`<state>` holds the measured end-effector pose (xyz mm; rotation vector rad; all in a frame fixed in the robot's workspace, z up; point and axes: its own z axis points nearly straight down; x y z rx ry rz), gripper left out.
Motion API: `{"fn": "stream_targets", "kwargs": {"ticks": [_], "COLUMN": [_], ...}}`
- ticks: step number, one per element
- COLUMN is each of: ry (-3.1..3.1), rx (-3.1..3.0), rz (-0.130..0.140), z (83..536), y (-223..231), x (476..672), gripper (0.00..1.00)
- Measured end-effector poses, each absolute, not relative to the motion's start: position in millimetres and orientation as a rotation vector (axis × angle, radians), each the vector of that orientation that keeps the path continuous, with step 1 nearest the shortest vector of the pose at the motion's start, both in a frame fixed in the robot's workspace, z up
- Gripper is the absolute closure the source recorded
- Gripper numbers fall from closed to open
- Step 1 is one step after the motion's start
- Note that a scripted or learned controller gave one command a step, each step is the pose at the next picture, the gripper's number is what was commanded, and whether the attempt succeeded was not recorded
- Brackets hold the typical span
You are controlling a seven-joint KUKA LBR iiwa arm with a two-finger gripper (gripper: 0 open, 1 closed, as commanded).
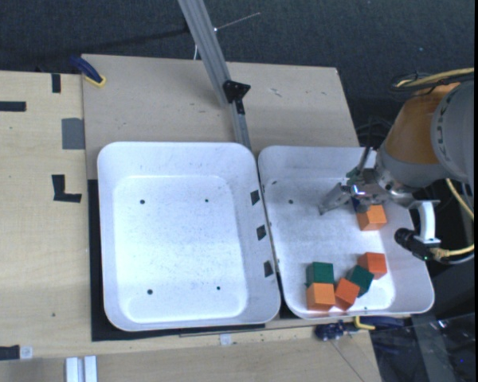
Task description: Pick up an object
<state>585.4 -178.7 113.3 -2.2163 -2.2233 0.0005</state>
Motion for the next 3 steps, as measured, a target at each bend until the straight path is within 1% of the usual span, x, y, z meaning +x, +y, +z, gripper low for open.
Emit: {"fn": "stream_targets", "kwargs": {"ticks": [1,2,3], "ry": [-2.224,-2.223,-2.224], "rx": [-2.215,-2.214,-2.223], "rz": [0.001,0.001,-0.002], "z": [91.0,101.0,151.4], "y": [-176.4,-175.9,-180.8], "x": [585.7,585.3,577.4], "gripper": [0.00,1.00,1.00]}}
